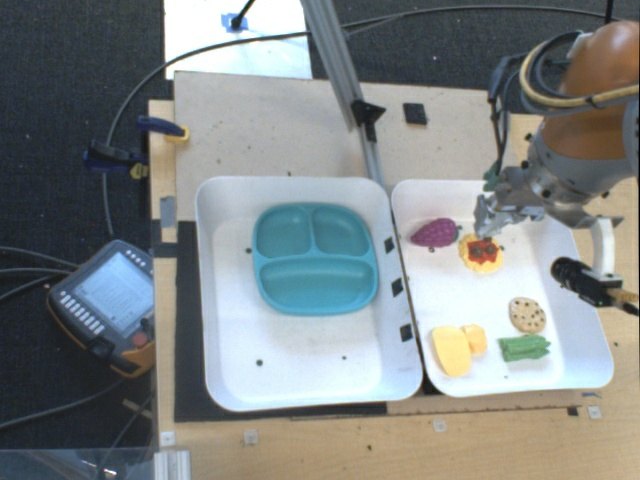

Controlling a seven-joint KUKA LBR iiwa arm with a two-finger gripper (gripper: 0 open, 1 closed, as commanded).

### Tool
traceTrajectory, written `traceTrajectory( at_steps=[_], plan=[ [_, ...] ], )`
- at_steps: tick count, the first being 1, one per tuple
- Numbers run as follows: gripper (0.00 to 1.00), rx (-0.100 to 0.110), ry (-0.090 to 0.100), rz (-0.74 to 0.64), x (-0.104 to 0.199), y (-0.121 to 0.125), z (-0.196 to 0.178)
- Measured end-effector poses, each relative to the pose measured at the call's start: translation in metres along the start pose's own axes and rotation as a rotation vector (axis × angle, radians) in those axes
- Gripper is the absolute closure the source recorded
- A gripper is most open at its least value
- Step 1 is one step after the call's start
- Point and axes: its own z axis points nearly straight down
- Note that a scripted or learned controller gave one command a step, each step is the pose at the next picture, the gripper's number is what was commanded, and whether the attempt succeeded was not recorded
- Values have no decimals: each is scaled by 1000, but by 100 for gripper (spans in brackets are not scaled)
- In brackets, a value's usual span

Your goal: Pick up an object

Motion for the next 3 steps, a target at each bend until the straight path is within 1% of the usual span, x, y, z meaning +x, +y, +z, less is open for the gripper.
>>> traceTrajectory(
  at_steps=[1, 2, 3],
  plan=[
    [100, 1, 0, 1, 50, -8, 21],
    [100, 3, 0, 1, 103, -19, 24],
    [100, 3, 1, 0, 165, -20, 37]
  ],
)
